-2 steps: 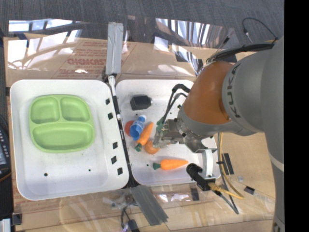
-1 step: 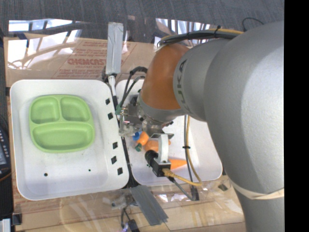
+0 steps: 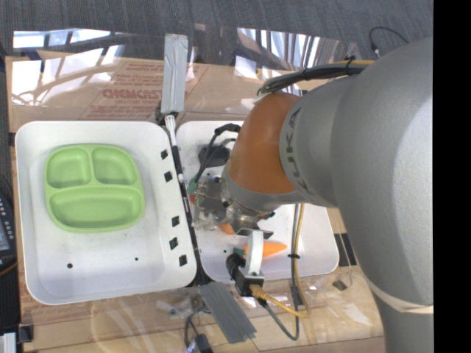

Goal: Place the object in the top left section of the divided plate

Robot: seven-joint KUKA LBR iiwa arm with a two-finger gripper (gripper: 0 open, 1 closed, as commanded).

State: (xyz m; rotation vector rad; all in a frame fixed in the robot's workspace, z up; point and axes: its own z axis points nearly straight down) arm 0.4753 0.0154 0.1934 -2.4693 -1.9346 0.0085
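A green divided plate (image 3: 93, 188) lies in the left bin (image 3: 44, 271), with two small sections at its far side and one large section nearer me. Nothing lies in any of its sections. The grey arm with its orange band reaches down into the right bin (image 3: 320, 245). Its gripper (image 3: 210, 201) hangs low at that bin's left side, next to the divider. An orange carrot-like object (image 3: 272, 248) pokes out from under the wrist on the bin floor. A small red and green bit (image 3: 193, 190) shows beside the gripper.
A black clip-studded divider (image 3: 179, 212) runs between the two bins. Cables and a yellow hose (image 3: 294, 300) trail from the wrist over the right bin's front edge. Cardboard (image 3: 125, 87) covers the bench behind the bins.
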